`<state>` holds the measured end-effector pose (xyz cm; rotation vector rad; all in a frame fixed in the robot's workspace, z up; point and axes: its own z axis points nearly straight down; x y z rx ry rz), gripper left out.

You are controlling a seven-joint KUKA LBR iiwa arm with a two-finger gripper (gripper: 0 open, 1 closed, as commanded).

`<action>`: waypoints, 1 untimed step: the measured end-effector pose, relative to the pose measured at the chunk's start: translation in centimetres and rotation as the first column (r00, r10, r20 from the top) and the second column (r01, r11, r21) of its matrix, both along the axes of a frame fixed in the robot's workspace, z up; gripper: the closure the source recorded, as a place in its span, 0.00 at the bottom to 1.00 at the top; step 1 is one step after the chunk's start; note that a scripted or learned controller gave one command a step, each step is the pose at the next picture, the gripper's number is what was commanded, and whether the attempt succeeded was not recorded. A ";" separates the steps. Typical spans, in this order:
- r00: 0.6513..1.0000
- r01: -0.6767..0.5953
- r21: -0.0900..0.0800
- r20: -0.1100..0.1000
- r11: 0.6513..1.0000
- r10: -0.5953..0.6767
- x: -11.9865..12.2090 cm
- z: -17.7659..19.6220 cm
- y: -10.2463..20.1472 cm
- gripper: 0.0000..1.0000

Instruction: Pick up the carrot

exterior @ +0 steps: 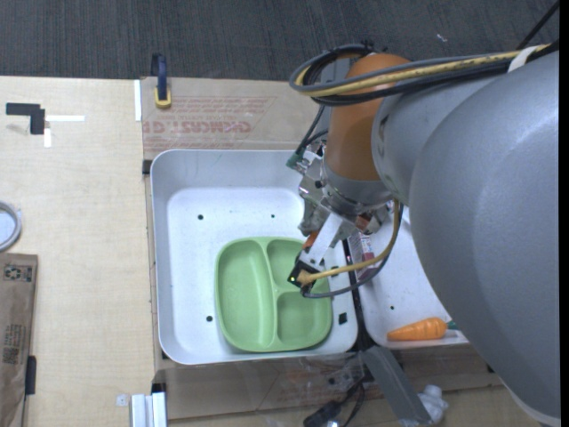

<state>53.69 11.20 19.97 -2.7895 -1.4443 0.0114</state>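
The carrot (418, 329) is orange with a short green end and lies on its side near the front edge of the right bin (392, 278). My gripper (313, 235) hangs over the divide between the two bins, above the right edge of the green plate (263, 297). It is up and to the left of the carrot, well apart from it. The big grey arm covers most of the right bin.
The green three-part plate rests in the front of the left bin (164, 238). A blue clamp (160, 80) holds cardboard (209, 114) behind the bins. A tape roll (5, 228) and a brown packet (14, 320) lie on the bench at the left.
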 end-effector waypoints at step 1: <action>0.922 -0.386 0.001 0.003 0.922 0.386 3.7 3.2 -1.5 1.00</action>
